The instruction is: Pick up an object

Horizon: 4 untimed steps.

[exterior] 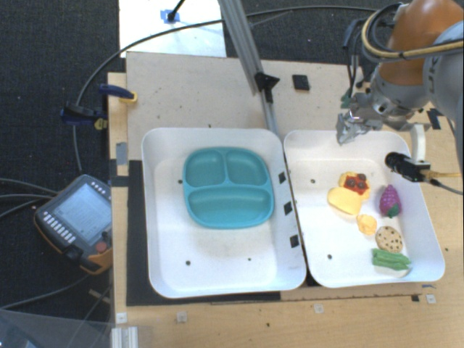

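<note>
Two white bins sit side by side on the bench: the left bin [163, 216] holds a teal divided plate [228, 188], and the right bin [319, 194] holds a small cluster of toy foods toward its right side. Among these are a yellow piece with red and dark spots on top [351, 191], a purple bunch like grapes [390, 201] just to its right, a small pale yellow lump [367, 225] nearer, then a speckled cookie [388, 238], and a green piece [391, 260] at the near right corner. The gripper [350, 130] hangs over the far edge of the right bin, above bare white floor, well apart from every toy; nothing lies between its tips, and whether they are spread or closed I cannot tell from this angle. By my reading this is the approach step: no object is chosen or touched yet, and all of them rest on the bin floor. The next move calls for travel nearer and a little rightward, to stand over one piece, most likely the yellow one, the closest. It must then descend so that one tip goes on either side. The toys lie close together, so a careless descent could knock a neighbour aside.
</note>
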Motion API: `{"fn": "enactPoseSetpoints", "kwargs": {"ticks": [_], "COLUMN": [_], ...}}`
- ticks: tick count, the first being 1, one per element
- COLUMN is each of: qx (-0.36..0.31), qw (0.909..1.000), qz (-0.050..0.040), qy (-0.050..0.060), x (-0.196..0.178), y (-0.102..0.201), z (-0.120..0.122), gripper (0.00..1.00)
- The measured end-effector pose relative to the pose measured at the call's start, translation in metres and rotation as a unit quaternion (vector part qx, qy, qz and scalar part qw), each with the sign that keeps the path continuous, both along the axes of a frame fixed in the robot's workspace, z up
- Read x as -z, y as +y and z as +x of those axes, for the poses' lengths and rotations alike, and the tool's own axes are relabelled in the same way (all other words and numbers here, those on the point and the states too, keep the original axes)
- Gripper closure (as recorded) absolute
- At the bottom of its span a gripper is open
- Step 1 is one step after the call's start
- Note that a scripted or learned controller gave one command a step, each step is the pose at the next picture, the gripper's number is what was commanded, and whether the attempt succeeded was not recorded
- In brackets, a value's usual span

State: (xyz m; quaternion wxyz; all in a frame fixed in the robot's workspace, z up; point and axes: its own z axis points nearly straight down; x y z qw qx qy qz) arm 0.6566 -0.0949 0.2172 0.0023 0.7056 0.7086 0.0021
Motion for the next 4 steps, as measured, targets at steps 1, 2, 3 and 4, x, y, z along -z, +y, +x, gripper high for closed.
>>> {"fn": "enactPoseSetpoints", "kwargs": {"ticks": [1,2,3,4], "qx": [-0.002,-0.002,-0.003,-0.003], "qw": [1.0000,1.0000,1.0000,1.0000], "qz": [0.0007,0.0010,0.0013,0.0013], "qy": [0.002,0.003,0.002,0.003], "x": [-0.009,0.002,-0.012,-0.020], "y": [0.048,0.098,0.150,0.197], "z": [-0.004,-0.017,-0.032,-0.049], "gripper": [1.00,1.00,1.00,1.00]}}
